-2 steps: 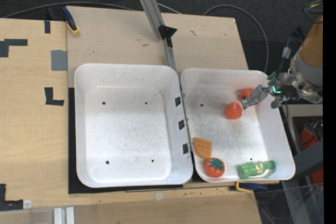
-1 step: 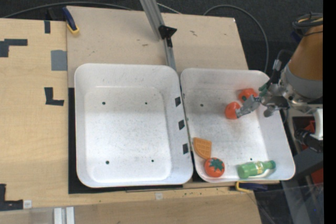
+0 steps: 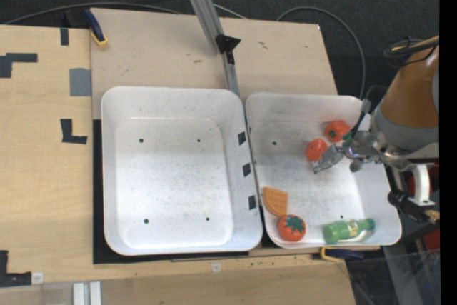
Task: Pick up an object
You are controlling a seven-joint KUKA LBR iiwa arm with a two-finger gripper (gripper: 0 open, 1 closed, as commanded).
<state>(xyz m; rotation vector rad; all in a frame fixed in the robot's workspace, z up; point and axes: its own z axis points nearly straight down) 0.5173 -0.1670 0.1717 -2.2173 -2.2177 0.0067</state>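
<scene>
Wooden bench boards carry two shallow white bins side by side, with dark floor behind. Down in the right bin [image 3: 300, 111], near its right edge, the gripper [image 3: 330, 159] sits low among the objects, and whether it is open or clamped cannot be told from this angle. Touching or just beside it lies an orange-red ball [image 3: 316, 149], with a second orange-red piece [image 3: 337, 130] just behind, toward the far right corner. Along the near edge are an orange wedge [image 3: 275, 200], a tomato [image 3: 291, 227] and a green bottle [image 3: 348, 230]. Nothing appears lifted yet; judging by this, the grasp and raise are still to do. The left bin [image 3: 114, 153] sits apart.
</scene>
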